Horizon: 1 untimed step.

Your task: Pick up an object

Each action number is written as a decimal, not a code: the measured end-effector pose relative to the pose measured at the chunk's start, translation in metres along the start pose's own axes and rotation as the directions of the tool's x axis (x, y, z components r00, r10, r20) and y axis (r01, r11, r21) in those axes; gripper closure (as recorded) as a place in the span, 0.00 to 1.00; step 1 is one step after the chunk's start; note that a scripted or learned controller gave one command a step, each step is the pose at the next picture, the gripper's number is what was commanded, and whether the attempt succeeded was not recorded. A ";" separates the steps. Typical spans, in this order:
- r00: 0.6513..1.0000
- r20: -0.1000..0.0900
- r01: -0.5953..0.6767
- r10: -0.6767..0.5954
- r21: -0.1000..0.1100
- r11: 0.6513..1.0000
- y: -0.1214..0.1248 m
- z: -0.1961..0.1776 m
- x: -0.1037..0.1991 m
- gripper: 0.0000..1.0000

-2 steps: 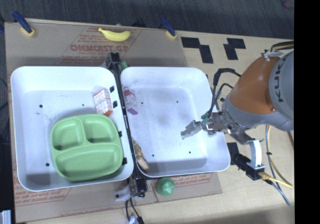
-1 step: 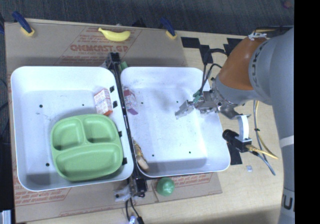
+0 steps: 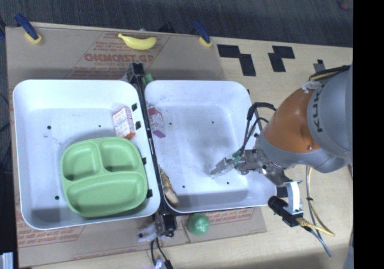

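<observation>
Bench [image 3: 240, 60]: covered with brown printed cardboard; two shallow white bins sit side by side on it.
Arm [image 3: 312, 126]: grey with an orange band, entering from the right and leaning over the right bin's right wall.
Left bin [image 3: 36, 142]: holds the green tray and a small carton.
Right bin [image 3: 198, 96]: floor mostly bare; the claw sits low over its lower right part.
Green tray [image 3: 105, 176]: three compartments, lying flat in the lower half of the left bin, reaching close to the wall shared with the right bin.
Claw [image 3: 221, 168]: pointing left and down toward the right bin's floor, tip close to the floor. From where I stand I cannot tell how far apart the fingers are, nor whether anything is between them.
Carton [image 3: 123, 122]: red and white, in the left bin just above the tray, near the shared wall.
Wrapper [image 3: 155, 120]: small pale packet at the left edge of the right bin, against the shared wall.
Banana [image 3: 137, 40]: yellow, on the cardboard above the bins, well apart from the claw.
Green ball [image 3: 198, 223]: on the cardboard just below the right bin.
</observation>
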<state>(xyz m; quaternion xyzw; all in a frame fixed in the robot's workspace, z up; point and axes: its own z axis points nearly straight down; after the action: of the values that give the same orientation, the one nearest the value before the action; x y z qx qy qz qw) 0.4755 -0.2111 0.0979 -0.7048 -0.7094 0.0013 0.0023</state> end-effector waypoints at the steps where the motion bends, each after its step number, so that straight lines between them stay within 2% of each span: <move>1: 1.000 0.001 0.002 -0.002 -0.002 1.000 0.048 0.006 0.000 0.00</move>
<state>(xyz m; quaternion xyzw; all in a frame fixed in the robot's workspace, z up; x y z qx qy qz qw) 0.5231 -0.2107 0.0917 -0.7043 -0.7099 0.0009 0.0011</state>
